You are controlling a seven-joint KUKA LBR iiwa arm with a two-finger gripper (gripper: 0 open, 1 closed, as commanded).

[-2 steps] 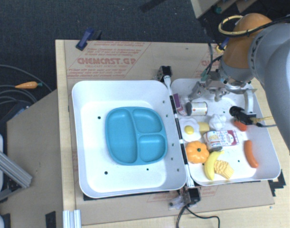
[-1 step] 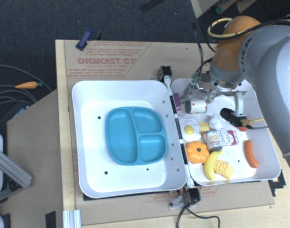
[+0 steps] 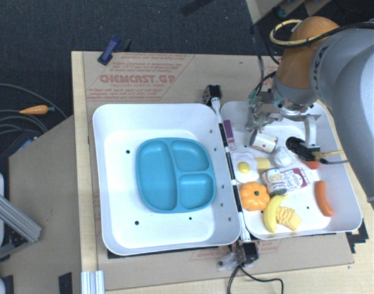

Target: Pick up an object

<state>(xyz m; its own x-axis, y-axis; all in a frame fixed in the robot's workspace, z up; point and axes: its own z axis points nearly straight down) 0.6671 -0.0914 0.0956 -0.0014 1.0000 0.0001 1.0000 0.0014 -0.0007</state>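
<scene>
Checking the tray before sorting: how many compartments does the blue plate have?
3. On the blue plate in the left bin: one long along its left side, one upper right, one lower right.

My arm (image 3: 349, 66) is a thick, smooth tube of pale grey with a soft sheen, rounded like a pipe bend and broad at the right of the scene. Above my wrist sits a rounded orange band (image 3: 303, 54), glossy, the colour of a pumpkin. A thin yellowish cable (image 3: 284, 29) loops in a ring over the far side of that band. Below the orange comes a darker grey metal collar (image 3: 294, 97), and from it thin dark wires (image 3: 258, 90) trail off to the left. My pincer (image 3: 260, 120) is a small cluster of grey and silver metal parts, too blurred to make out in detail.
</scene>
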